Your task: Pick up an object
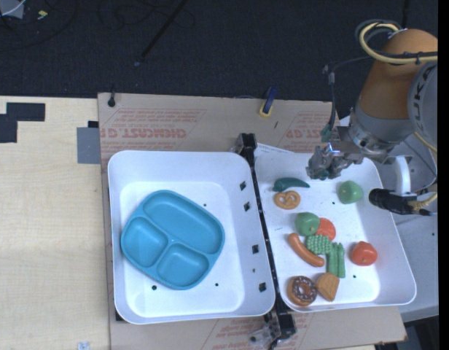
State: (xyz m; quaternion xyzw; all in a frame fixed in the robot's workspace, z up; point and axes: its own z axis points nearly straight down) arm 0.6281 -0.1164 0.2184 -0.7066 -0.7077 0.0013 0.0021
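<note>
Over the far edge of the right bin [399, 286] hangs the end effector [325, 162]; whether it is wide or narrow I cannot tell, and nothing shows in its grip. Just below it lie a green pepper [291, 184] and a pretzel [286, 200], so a short, straight drop onto one of them, centred and clear of the bin wall, looks the surest grasp. Farther off sit a tomato [364, 253] and a donut [303, 290], while the left bin [130, 168] beyond holds a blue tray [173, 239].

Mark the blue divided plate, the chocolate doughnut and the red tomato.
blue divided plate [172, 239]: camera view, on its central ridge.
chocolate doughnut [303, 291]: camera view, on its frosted ring.
red tomato [364, 254]: camera view, on its middle.
</note>
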